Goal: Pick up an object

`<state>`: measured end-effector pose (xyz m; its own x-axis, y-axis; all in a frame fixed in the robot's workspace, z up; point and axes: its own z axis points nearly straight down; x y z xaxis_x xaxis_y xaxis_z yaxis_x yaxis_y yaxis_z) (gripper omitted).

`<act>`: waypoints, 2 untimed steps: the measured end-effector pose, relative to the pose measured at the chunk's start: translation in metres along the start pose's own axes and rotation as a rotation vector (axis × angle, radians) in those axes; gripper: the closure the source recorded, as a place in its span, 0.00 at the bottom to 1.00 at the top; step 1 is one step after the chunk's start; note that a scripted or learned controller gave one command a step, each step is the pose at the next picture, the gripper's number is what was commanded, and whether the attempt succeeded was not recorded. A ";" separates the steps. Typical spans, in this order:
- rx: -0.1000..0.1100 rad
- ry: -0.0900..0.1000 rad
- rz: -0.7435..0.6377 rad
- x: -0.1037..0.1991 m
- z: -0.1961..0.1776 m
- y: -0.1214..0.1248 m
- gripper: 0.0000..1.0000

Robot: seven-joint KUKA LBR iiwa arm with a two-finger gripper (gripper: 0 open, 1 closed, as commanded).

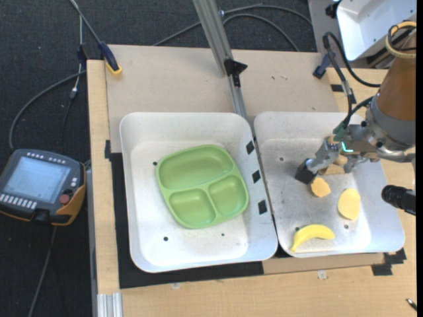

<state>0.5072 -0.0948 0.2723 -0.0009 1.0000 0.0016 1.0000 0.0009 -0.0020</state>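
Small orange-yellow chunk [320, 188] sits on the floor of the right bin [284, 207], roughly mid-bin. Gripper [310, 171] is right over it, just up-left of the chunk, tip low near the bin floor; can't tell if it's parted or clenched from this angle, and nothing seen grasped. Arm [396, 104] comes in from the right side of that bin, orange band above the wrist. Just right of the chunk lies a pale yellow lemon-ish piece [349, 204], apart from it. Below the chunk, near the bin's front wall, a banana [313, 235]. Left of the right bin, touching it, the left bin [142, 243] w/ a green 3-section tray [201, 185]. Both bins on the desk [172, 78]. Far left of the bins, off the desk, a handheld pendant [39, 187] on the dark floor.
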 end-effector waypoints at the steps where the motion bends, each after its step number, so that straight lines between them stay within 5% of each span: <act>1: -0.001 0.000 0.000 0.000 0.000 0.000 0.00; 2: 0.006 0.001 0.001 0.001 0.063 -0.001 0.00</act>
<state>0.5058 -0.0935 0.2095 0.0005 1.0000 0.0026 1.0000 -0.0005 -0.0076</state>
